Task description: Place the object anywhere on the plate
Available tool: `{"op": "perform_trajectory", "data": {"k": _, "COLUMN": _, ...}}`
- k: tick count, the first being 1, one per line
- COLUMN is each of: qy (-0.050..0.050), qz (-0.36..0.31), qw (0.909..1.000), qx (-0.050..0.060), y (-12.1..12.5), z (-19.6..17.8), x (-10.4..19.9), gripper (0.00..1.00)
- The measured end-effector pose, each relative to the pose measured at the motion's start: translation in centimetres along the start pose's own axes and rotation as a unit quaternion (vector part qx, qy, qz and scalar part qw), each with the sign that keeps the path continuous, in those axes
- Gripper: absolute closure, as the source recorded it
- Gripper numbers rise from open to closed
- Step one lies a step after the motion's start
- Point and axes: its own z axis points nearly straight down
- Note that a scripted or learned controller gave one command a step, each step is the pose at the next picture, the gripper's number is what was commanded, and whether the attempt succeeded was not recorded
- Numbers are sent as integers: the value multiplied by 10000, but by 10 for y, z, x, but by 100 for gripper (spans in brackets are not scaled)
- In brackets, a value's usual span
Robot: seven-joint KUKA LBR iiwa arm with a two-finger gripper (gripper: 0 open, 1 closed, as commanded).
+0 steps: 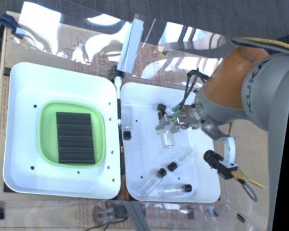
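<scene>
A green plate (48, 125) lies in the left white bin (25, 84), and a dark ribbed block (76, 138) rests on it. My gripper (166, 123) is low over the upper middle of the right bin (141, 101). It sits over a clear vial (168, 139) whose black cap (161, 108) shows on the gripper's other side. The gripper's body hides the middle of this vial, so whether it is held cannot be made out.
Several other clear vials with black caps lie in the right bin's lower half, such as one vial (175, 189) near the front wall and a second vial (150, 183) beside it. A small black cap (126, 134) lies by the bin's left wall.
</scene>
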Motion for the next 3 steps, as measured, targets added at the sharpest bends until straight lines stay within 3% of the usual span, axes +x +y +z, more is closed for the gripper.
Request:
{"op": "perform_trajectory", "data": {"k": 1, "qy": 13, "qz": -1070, "qw": 9943, "qx": 18, "y": 33, "z": 19, "x": 66, "gripper": 100}}
{"op": "perform_trajectory", "data": {"k": 2, "qy": 1, "qz": -1281, "qw": 9918, "qx": -6, "y": 54, "z": 18, "x": 127, "gripper": 100}}
{"op": "perform_trajectory", "data": {"k": 3, "qy": 0, "qz": -1279, "qw": 9918, "qx": -6, "y": 54, "z": 18, "x": 127, "gripper": 0}}
